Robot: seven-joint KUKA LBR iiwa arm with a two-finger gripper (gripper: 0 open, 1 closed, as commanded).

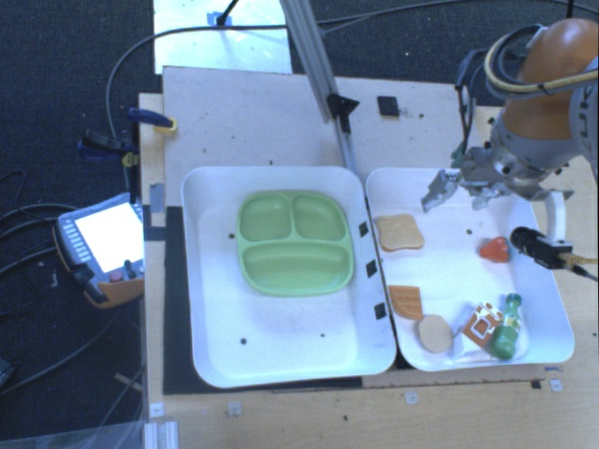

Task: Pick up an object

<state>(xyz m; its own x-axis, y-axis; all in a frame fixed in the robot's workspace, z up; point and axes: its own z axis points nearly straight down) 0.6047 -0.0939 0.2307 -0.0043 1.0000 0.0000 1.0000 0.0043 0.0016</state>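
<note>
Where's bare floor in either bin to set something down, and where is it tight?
Left bin: bare floor below and left of the green divided plate. Right bin: open middle between the toast slice and the red piece. Crowded: its lower corner, around the cracker, round biscuit and green bottle.

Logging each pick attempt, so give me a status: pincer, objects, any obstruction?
Pincer open, holding nothing, over right bin far end. Toast slice nearest, red piece beside. Green tray in left bin. Nothing blocking.
</note>
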